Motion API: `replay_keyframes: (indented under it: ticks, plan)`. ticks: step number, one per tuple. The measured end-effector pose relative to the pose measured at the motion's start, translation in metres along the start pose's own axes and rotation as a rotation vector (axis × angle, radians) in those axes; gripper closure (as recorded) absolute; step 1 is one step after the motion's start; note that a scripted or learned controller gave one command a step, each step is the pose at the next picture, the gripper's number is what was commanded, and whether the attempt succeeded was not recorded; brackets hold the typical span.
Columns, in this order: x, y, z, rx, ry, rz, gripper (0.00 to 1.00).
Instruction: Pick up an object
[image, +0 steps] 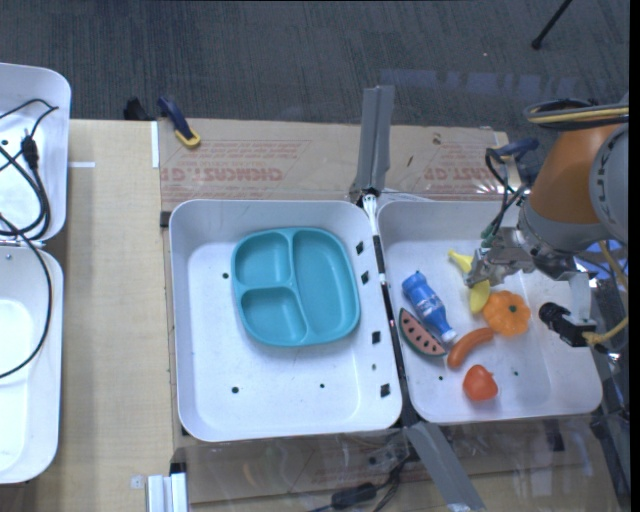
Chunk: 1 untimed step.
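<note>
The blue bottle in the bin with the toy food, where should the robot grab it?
Probably across the middle of the blue bottle, coming straight down from above. It lies flat and slanted, so its long narrow sides suit two fingers. The watermelon slice sits close by its lower end, so gripping nearer the upper end looks safer.

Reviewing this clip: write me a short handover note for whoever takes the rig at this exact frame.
Gripper: low in the right bin, at the yellow banana; finger state not readable.
Also in the right bin: blue bottle, watermelon slice, orange pumpkin, hot dog, red tomato.
Left bin: teal divided plate.
Done: arm brought to the toys. Left: secure a grasp and lift; no pick confirmed.
</note>
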<state>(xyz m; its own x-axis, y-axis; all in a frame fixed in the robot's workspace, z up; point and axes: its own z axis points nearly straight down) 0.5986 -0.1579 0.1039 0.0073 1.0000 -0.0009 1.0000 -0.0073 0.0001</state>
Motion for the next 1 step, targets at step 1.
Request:
replay_keyframes:
  ticks: [1]
  plan:
    - [0.0255,0.0325,-0.1047,-0.001,-0.001,-0.010,1.00]
